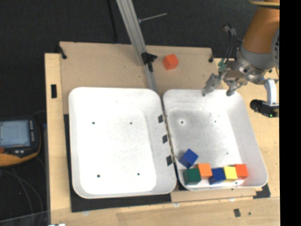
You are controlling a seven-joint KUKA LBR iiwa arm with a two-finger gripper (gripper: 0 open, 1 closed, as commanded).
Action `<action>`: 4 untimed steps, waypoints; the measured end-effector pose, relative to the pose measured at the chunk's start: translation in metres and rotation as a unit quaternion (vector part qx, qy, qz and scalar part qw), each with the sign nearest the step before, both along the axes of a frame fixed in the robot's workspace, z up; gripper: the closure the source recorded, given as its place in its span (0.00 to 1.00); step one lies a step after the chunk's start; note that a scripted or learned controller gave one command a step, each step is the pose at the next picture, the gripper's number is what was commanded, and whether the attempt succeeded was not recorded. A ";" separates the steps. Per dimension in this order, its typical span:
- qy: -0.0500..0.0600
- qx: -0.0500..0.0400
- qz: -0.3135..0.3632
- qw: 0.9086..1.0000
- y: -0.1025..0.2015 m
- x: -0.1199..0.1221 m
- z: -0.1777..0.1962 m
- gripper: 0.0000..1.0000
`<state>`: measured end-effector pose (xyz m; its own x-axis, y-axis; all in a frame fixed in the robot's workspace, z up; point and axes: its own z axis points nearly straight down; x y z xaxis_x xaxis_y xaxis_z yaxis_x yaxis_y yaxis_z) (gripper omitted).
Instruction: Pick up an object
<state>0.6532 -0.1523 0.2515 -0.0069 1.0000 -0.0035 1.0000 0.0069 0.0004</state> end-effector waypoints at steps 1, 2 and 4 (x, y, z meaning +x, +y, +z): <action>0.002 0.000 -0.004 1.000 -0.014 -0.017 -0.034 0.00; -0.001 0.001 -0.005 1.000 -0.032 -0.081 -0.155 0.00; -0.006 -0.001 -0.002 1.000 -0.035 -0.052 0.016 0.00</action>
<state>0.6012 -0.1875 0.2673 -0.0038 1.0000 -0.0047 0.9999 0.0039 0.0125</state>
